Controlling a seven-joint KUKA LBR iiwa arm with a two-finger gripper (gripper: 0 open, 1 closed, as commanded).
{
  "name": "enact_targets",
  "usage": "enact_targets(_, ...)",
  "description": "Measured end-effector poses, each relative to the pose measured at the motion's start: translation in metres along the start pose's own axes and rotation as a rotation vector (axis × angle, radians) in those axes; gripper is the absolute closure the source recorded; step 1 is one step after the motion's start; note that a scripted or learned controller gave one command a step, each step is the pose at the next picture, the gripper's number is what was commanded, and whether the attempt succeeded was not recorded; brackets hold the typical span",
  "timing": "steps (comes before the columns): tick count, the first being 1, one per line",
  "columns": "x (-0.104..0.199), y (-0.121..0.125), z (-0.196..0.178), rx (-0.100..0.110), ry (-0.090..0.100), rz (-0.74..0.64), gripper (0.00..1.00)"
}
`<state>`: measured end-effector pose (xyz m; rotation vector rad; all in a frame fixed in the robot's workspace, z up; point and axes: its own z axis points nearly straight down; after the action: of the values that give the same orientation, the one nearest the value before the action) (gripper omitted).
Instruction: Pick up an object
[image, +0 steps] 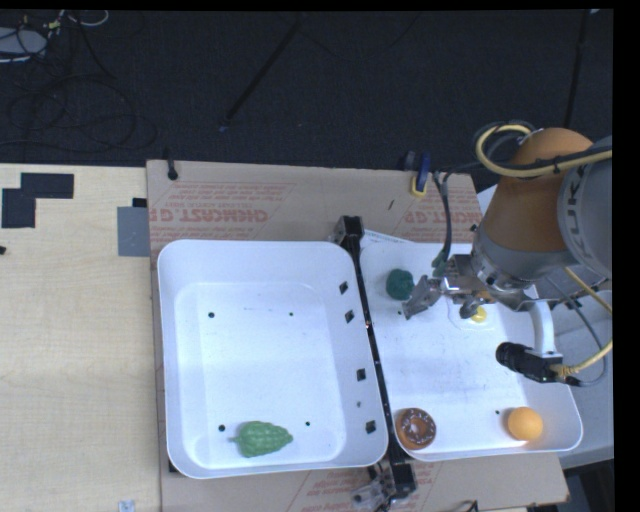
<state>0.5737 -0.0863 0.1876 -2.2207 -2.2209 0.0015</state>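
Note:
My gripper (428, 292) hangs low over the back of the right bin (470, 385), below the arm's orange band. A dark green rounded object (400, 283) lies just to its left, close to the gripper tip; contact cannot be made out. A small yellow item (477, 316) shows partly under the wrist. A chocolate-glazed donut (415, 427) rests at the bin's front left, and an orange ball (524, 424) sits at its front right. In the left bin (200, 300) a light green bumpy object (263, 438) lies near the front wall.
The two bins meet along a black-clipped divider (365, 340). Cardboard (260, 195) lies under and behind the bins. A black fitting with cables (527, 361) juts from the arm over the right bin. Wooden benchtop (70, 350) extends to the left.

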Motion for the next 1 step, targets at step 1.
enact_targets(1,0.0010,0.0418,0.1031,0.004,0.000,-0.004,0.00)
